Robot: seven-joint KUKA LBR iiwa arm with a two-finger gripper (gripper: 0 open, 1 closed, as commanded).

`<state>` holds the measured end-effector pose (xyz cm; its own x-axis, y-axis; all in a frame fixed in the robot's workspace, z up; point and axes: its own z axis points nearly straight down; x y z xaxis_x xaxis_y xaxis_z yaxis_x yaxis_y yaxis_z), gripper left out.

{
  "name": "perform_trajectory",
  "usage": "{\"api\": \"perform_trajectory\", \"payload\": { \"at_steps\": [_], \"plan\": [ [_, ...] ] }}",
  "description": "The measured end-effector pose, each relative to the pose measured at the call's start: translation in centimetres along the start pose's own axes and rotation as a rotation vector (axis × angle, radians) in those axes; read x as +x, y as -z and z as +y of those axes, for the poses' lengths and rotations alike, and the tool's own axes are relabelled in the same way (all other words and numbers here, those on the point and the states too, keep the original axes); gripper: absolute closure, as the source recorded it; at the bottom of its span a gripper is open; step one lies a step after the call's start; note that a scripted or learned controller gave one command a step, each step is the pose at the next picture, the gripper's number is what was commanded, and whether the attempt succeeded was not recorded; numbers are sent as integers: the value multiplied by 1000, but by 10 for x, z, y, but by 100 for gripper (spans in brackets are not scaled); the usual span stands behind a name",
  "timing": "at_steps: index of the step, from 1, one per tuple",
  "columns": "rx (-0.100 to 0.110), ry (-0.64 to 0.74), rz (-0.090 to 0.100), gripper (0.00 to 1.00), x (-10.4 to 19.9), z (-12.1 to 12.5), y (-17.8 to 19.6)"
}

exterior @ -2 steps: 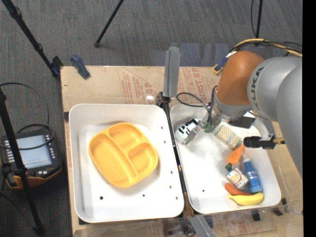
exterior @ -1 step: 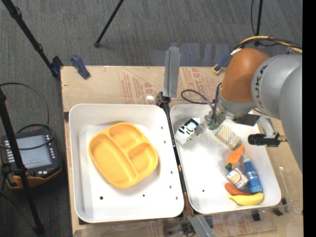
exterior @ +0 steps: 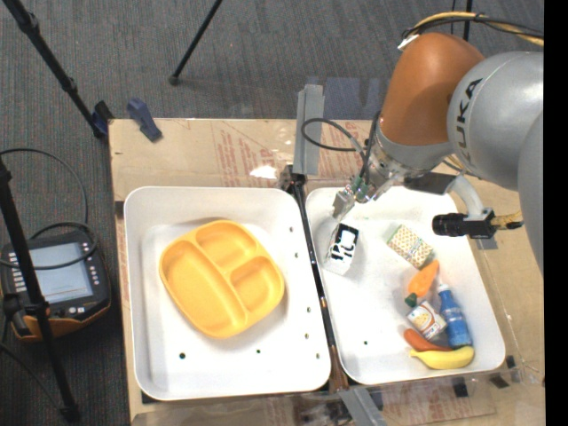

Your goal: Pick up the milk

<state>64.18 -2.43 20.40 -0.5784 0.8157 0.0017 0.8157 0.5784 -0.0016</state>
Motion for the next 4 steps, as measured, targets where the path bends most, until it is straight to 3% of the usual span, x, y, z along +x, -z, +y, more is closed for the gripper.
{"api": "perform_trajectory", "payload": {
  "at_steps": [1,2,3,4],
  "plan": [
    [1,249,2,100,2,-100,0],
    [4,244,6,100,1,-100,6],
    [0,361,2,100,-39,-152,-10],
    [1,358,6,100,-40,-151,-3]
  ]
}}
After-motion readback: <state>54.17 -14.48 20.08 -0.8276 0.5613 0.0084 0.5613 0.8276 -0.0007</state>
